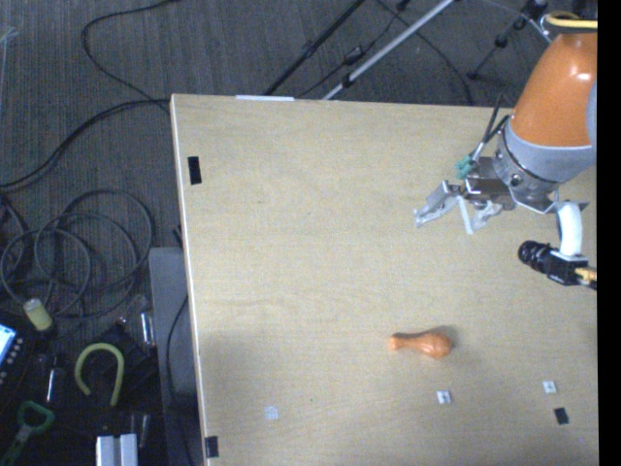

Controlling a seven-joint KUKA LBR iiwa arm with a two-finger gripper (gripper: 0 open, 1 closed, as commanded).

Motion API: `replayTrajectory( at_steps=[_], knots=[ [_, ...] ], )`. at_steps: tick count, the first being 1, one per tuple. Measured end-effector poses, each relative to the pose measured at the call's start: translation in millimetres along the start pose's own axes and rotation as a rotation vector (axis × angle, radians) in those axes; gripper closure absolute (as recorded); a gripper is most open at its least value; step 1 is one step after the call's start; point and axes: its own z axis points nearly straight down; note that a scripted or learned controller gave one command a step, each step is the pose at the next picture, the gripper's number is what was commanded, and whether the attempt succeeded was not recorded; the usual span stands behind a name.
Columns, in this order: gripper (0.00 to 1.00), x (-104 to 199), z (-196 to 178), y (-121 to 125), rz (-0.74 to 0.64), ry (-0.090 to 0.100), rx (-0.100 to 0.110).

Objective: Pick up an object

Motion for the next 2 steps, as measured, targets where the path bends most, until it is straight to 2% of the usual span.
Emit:
replayTrajectory(
  at_steps=[1,2],
  knots=[
    [0.00,-41.5,43.5,34.6,-0.052,-0.004,0.000],
    [0.00,-79.8,129.9,88.9,-0.139,-0.006,0.000]
  ],
)
